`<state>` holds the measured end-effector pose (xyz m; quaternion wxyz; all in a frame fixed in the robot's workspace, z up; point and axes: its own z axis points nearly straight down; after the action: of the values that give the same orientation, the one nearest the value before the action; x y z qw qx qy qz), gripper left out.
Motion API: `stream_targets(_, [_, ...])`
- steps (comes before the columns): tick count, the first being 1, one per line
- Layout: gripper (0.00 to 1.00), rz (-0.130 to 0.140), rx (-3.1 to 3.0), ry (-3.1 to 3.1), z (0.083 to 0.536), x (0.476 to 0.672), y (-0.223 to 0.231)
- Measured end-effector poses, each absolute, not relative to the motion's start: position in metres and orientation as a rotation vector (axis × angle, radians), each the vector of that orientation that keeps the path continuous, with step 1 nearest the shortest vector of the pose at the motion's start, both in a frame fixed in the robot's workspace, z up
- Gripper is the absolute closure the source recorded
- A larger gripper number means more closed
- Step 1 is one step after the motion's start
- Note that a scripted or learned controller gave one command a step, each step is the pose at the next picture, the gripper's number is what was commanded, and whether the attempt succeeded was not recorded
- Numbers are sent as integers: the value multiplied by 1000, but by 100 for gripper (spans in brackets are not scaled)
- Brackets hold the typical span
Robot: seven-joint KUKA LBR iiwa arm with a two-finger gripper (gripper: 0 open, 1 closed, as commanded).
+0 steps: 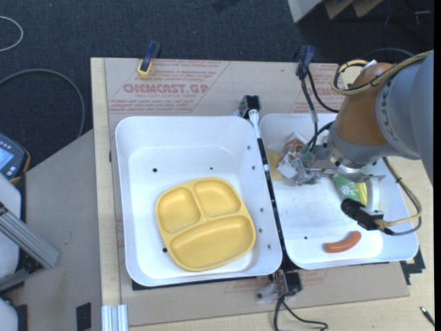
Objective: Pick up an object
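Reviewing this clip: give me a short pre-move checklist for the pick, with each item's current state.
1. Gripper is inside the right bin: ok.
2. Gripper is over a pickable item: ok, it sits at the small cluttered pile near the bin's upper left.
3. Which item it targets: cannot tell, the pile is too jumbled.
4. Anything held between the fingers: cannot tell.
5. Orange sausage-shaped object lies apart from the arm, free: ok.
6. Yellow divided plate in the left bin is out of the arm's way: ok.
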<state>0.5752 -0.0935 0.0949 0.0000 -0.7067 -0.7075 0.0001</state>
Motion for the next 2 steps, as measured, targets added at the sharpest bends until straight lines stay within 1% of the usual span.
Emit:
stream_targets(1, [100, 1, -2222, -2222, 105, 575, -94])
stream_targets(2, [100, -21, -2220, -2238, 289, 539, -28])
